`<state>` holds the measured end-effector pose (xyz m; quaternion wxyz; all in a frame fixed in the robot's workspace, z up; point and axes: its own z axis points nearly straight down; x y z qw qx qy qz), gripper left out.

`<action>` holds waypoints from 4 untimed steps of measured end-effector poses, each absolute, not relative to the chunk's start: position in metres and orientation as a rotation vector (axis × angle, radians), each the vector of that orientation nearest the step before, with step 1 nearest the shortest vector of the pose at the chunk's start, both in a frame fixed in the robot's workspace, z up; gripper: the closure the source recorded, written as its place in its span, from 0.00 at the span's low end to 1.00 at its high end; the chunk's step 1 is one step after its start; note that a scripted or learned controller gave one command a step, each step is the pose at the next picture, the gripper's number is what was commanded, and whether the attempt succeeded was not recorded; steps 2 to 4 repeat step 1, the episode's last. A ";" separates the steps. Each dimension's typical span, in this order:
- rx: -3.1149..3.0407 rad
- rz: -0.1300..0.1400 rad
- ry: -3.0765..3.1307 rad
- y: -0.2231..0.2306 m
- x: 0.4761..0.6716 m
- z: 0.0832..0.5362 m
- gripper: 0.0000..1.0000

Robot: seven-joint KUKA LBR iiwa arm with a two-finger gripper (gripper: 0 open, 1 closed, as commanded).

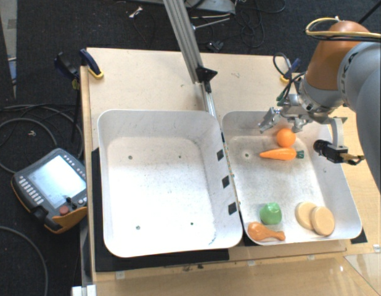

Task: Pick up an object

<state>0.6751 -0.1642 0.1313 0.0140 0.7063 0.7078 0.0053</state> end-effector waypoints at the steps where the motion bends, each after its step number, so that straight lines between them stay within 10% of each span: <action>1: 2.196 0.018 2.206 -0.163 0.676 0.140 1.00; 4: 2.196 0.018 2.206 -0.163 0.676 0.140 1.00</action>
